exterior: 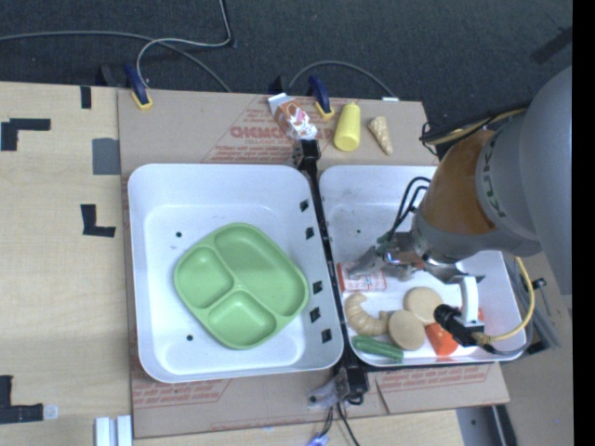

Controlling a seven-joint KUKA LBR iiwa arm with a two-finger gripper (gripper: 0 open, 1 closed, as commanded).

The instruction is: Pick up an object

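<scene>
Bench (56, 249) boards run wide and bare to the left, and the left bin (149, 203) keeps smooth white floor all round its glossy green divided plate (241, 284). Crowding the right bin's (358, 189) near rim are round tan rolls (414, 314), a curved croissant (365, 316), a green pod (376, 348) and an orange piece (442, 341). The gripper (381, 258) hangs over a flat red-and-white packet (363, 281); whether it is spread or closed, I cannot tell.

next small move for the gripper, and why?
Probably a short descent onto the red-and-white packet. The gripper sits in the right bin just beside and above that packet, and nothing is seen between its fingers. The croissant and round cookies lie farther toward the bin's front.
</scene>
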